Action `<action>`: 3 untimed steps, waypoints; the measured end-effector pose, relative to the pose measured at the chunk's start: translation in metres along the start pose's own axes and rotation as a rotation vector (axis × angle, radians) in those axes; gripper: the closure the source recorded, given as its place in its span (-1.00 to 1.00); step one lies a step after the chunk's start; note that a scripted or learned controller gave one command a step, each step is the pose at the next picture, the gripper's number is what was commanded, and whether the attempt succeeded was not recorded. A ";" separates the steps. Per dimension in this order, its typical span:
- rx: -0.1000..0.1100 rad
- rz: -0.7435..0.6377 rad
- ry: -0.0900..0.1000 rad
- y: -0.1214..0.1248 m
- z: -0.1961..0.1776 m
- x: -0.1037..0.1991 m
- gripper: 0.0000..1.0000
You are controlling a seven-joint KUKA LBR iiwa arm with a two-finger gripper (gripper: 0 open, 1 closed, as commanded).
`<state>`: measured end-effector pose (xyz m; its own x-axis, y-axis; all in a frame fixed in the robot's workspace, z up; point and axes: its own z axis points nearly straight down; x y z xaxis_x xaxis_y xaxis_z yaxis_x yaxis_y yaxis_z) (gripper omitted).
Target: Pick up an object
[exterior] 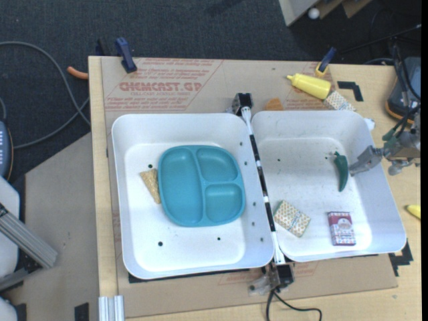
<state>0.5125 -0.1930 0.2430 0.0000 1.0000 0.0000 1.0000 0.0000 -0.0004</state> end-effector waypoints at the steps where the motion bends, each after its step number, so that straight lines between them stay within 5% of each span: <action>1: 0.002 0.001 0.001 0.038 0.107 -0.031 -1.00; 2: 0.001 -0.001 0.001 0.067 0.159 -0.019 -1.00; 3: -0.002 -0.002 0.000 0.068 0.148 -0.019 1.00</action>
<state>0.5805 -0.2122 0.0948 -0.0019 1.0000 -0.0005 1.0000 0.0019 0.0018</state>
